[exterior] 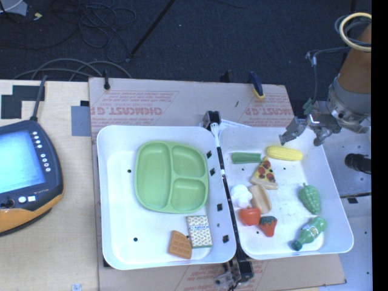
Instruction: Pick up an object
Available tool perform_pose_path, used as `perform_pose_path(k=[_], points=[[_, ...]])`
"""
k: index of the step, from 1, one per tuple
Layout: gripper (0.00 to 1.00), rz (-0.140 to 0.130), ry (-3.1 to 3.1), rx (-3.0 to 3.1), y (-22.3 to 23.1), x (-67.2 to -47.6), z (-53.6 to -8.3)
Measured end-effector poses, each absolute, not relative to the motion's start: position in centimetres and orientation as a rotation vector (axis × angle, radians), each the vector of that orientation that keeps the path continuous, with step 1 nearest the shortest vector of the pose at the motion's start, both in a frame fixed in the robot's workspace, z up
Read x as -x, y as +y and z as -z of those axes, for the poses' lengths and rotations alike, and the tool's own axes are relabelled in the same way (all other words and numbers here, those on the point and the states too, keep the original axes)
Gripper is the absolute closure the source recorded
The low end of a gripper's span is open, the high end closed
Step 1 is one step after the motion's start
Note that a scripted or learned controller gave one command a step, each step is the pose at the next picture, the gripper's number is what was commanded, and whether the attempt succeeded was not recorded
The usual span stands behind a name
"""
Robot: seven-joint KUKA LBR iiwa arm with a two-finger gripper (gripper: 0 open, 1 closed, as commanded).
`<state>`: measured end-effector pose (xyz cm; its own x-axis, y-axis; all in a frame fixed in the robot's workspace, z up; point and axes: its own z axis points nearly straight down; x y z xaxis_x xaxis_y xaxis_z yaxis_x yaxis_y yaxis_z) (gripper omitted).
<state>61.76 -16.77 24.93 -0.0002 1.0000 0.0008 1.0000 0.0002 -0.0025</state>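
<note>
Over a cardboard-topped worktop (182,105), with gripper (307,133) spread wide above the right bin's (339,223) far rim, best dropped squarely astride the corn (284,154) just below before closing.

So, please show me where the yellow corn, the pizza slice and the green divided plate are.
yellow corn (284,154), camera view, middle of the cob.
pizza slice (264,173), camera view, its topped face.
green divided plate (140,180), camera view, bare left compartment.

Two white bins (121,247); one green divided plate (171,176); two items beside it, waffle (180,245) and box (199,231); nine toy foods in right bin
</note>
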Motion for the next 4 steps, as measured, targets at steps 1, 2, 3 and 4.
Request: perform_pose_path(k=[1, 2, 3, 4], points=[[0.0, 0.013, -2.236, 2.214, -7.8, -59.1, -35.9], [0.0, 0.009, -2.232, 2.213, -1.0, -56.2, -42.6], [0.0, 0.005, -2.232, 2.208, 7.6, -50.8, -46.1], [1.0, -0.008, -2.228, 2.212, 7.2, -51.0, -46.8]])
